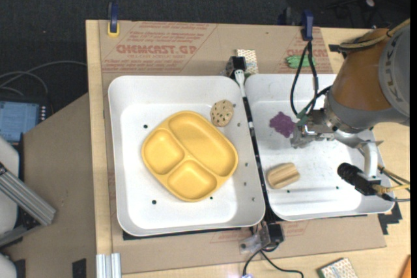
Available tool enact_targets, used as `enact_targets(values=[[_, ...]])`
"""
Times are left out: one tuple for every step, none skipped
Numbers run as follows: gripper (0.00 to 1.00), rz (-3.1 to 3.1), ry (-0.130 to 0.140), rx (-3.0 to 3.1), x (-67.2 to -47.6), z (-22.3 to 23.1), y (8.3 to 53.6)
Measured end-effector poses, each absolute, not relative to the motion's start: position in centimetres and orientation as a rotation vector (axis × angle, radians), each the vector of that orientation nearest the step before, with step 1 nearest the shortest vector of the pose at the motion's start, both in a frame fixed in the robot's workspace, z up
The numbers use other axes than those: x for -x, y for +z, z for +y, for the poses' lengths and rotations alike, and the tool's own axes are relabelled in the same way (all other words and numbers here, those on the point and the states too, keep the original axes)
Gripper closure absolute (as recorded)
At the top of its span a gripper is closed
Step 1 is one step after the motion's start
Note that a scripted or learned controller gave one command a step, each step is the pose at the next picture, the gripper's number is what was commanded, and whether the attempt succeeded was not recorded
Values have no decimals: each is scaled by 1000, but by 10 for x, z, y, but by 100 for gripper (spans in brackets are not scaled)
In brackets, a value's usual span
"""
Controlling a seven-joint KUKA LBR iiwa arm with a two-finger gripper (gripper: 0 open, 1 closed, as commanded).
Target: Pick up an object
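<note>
My end effector [301, 133] hangs in the right bin [326, 202], just beside the purple toy [282, 124]; I cannot tell its grip.

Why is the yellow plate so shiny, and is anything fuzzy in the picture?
In the camera view, overhead light gives the yellow plate soft glare on its smooth ridges; the white bins look bright, nearly washed out; the cookie and purple thing are a little soft; the gripper looks slightly blurred.

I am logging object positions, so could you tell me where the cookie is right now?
The cookie lies in the left bin, near its upper right corner, just beyond the yellow divided plate.
</note>
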State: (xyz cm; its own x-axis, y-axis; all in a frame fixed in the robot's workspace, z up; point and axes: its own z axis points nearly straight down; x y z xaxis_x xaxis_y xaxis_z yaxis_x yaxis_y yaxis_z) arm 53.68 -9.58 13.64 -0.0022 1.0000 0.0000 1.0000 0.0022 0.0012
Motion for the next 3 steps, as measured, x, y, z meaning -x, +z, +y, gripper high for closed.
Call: enact_targets(values=[[100, 2220, 2, -2219, -545, -100, 149], [100, 2221, 1, -2218, -558, -106, 135], [100, 2222, 2, -2216, -593, -93, 96]])
